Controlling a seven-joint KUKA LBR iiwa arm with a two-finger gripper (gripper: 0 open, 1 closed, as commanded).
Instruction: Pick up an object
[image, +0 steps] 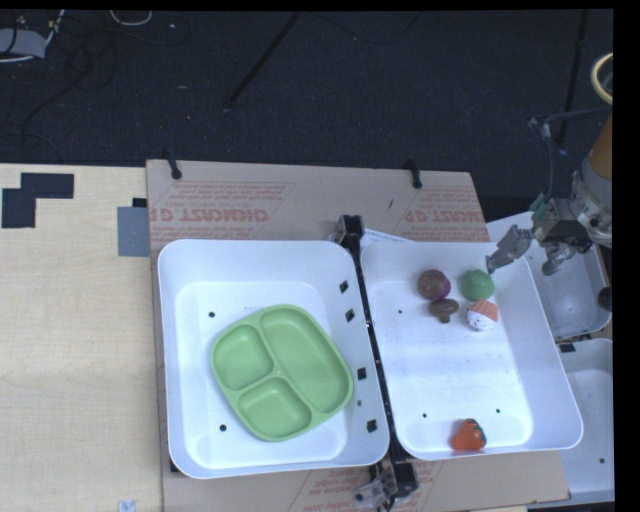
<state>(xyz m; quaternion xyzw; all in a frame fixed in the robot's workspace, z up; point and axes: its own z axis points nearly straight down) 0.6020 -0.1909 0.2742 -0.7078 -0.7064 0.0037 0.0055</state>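
Right bin middle lies bare; toys cluster by its far rim. Gripper hangs spread wide over that rim, holding nothing.

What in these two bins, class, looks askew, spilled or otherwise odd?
Nothing is spilled or damaged. The green divided plate lies at a slant in the left bin. In the right bin, one orange-red object sits alone near the front wall, away from the cluster of four small objects at the back.
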